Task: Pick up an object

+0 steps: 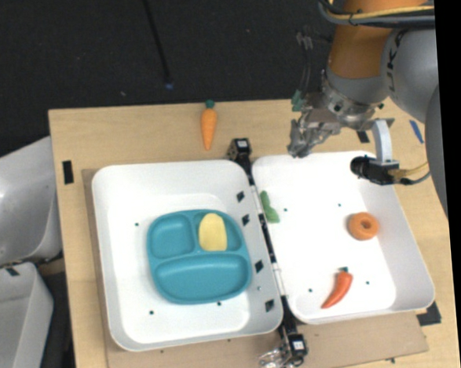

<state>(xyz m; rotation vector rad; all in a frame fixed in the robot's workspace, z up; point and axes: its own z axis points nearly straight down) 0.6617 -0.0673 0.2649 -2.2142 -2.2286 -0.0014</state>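
My gripper (300, 144) hangs over the far left corner of the right bin (395, 286), above the bin's back rim. Nothing shows between its fingers. In that bin lie an orange doughnut-shaped ring (363, 226) at the right, a red chilli pepper (337, 288) near the front, and a small green piece (269, 208) against the left wall. The left bin (122, 320) holds a blue divided plate (196, 256) with a yellow lemon-like piece (212, 232) in its upper right compartment.
An orange carrot (209, 124) lies on the wooden bench behind the bins, outside both. The grey arm with its orange band (369, 28) reaches in from the upper right. A black clip (239, 149) sits where the bins meet at the back.
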